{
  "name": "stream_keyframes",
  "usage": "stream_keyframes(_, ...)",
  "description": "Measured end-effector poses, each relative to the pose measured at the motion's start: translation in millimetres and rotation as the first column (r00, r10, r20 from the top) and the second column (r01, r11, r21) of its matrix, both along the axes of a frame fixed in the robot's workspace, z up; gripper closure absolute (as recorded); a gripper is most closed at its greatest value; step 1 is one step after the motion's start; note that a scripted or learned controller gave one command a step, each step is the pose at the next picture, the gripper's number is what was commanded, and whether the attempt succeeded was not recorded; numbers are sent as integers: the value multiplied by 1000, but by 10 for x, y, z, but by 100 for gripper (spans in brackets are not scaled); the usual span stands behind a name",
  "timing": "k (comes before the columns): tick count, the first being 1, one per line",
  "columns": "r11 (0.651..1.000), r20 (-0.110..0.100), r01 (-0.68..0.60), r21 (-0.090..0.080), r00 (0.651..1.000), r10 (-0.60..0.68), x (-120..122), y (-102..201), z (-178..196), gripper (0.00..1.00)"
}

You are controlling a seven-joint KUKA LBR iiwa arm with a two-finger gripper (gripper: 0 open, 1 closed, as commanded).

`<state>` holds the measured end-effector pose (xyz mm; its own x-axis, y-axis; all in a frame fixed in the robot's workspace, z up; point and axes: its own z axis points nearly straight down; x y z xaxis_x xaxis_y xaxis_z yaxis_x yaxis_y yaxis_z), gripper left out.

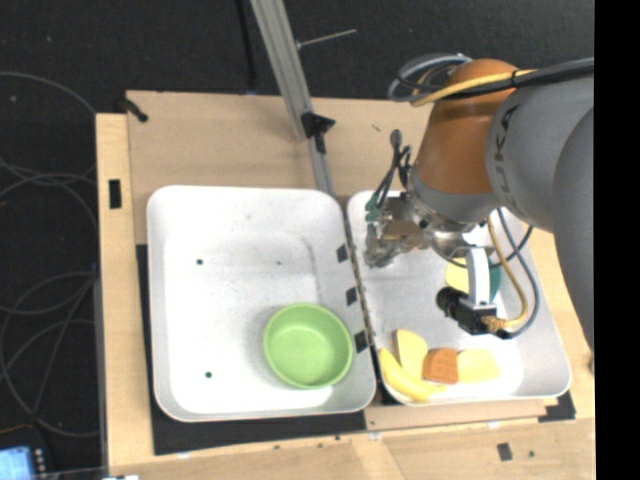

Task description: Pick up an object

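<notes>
A yellow banana (408,380) lies in the near left corner of the right bin (540,373), its long axis running along the front wall, curving up at its left end. An orange block (440,366) sits against it, a pale yellow piece (478,365) just beside that. The gripper (382,250) hangs over the right bin's left edge, well apart from the banana; whether it is clenched or released cannot be told. A green bowl (308,344) rests in the left bin (200,238).

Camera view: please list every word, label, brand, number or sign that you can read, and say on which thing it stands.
Grey arm: pale letters run down its side beside the orange band, too blurred and foreshortened to read.
Left bin, right bin, green bowl: no text.
</notes>
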<state>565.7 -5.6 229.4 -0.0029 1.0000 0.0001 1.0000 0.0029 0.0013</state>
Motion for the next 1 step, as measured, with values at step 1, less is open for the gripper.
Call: stream_keyframes(1,1000,0,-5,2,1000,5,31,501,132,100)
